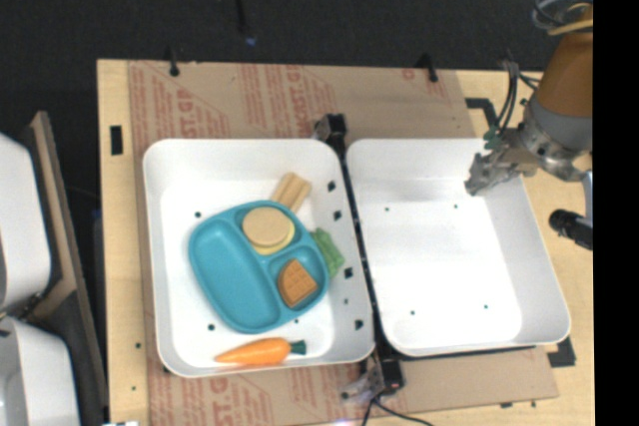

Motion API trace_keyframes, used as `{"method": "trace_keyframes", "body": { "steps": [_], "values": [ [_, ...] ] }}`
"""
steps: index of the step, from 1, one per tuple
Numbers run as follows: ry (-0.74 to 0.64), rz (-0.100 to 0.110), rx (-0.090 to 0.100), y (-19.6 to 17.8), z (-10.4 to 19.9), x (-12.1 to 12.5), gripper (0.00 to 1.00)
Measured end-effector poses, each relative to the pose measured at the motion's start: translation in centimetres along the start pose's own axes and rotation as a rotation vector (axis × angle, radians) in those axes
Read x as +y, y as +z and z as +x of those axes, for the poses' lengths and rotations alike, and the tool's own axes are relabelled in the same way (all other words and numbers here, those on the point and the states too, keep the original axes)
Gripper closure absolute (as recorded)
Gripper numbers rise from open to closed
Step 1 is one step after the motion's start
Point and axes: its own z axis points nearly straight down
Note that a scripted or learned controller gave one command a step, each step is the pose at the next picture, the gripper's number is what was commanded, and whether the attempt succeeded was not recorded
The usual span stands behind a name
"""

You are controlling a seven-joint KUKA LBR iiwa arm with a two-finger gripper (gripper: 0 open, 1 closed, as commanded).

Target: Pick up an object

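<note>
The gripper [486,173] hung over the right bin's [449,314] far corner — its grasp state could not be told; the carrot [255,351] lay in the left bin [165,214] — beside the blue tray [230,279].

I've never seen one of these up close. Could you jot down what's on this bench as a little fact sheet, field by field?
Arm: grey with orange band, gripper over the right bin's far right corner
Right bin: white, shallow
Left bin: holds all the toys
Blue divided tray: carries a round tan biscuit and a brown waffle-like piece
Toy carrot: near front wall
Wooden block: behind tray
Green piece: beside tray's right edge
</note>
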Motion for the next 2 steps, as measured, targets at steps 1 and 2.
{"method": "trace_keyframes", "body": {
  "steps": [1,2],
  "values": [
    [0.000,0.001,0.000,0.0,0.0,0.0,0.00],
    [0.000,0.000,0.000,-1.0,-2.8,1.6,0.00]
  ]
}}
